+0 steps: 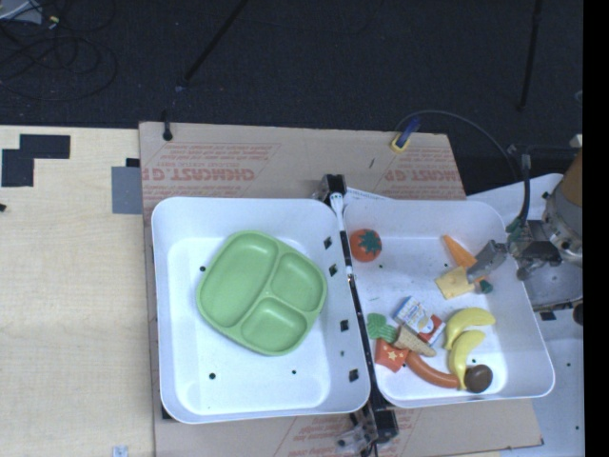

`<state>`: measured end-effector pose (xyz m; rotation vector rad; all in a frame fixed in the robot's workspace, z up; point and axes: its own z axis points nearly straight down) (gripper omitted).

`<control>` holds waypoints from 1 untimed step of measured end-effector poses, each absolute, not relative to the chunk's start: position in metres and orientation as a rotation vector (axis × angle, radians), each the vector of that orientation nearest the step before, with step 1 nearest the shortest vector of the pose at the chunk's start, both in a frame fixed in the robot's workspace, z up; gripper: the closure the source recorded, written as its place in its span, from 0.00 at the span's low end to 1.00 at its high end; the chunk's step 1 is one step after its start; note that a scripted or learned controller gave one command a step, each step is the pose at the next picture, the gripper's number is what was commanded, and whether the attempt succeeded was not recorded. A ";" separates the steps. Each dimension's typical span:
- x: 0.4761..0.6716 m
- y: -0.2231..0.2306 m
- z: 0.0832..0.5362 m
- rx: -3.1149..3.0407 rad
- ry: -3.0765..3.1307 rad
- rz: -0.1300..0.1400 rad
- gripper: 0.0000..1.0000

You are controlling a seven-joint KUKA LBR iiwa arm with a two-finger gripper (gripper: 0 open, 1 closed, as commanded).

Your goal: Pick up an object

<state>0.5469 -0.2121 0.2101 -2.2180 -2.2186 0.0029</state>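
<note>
The right bin (519,369) holds several toy foods. A red tomato (365,245) lies at its far left, and an orange carrot piece (458,250) lies beside a yellow cheese wedge (453,282). Two yellow bananas (467,336), a red sausage (428,371), a brown round piece (478,378), a small printed box (415,314) and a red and green piece (385,343) crowd the near side. My gripper (505,265) hangs over the bin's right part, just right of the cheese wedge. It is open and nothing sits between its fingers (489,256).
The left bin (181,255) carries a green divided plate (263,291). A black divider (348,284) runs between the bins. Both bins rest on brown cardboard (285,165). A cable with a blue and yellow clip (403,139) arcs behind the right bin.
</note>
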 end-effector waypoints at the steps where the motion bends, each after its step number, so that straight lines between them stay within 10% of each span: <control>1: 0.479 -0.214 0.088 -2.220 -2.217 -0.002 0.00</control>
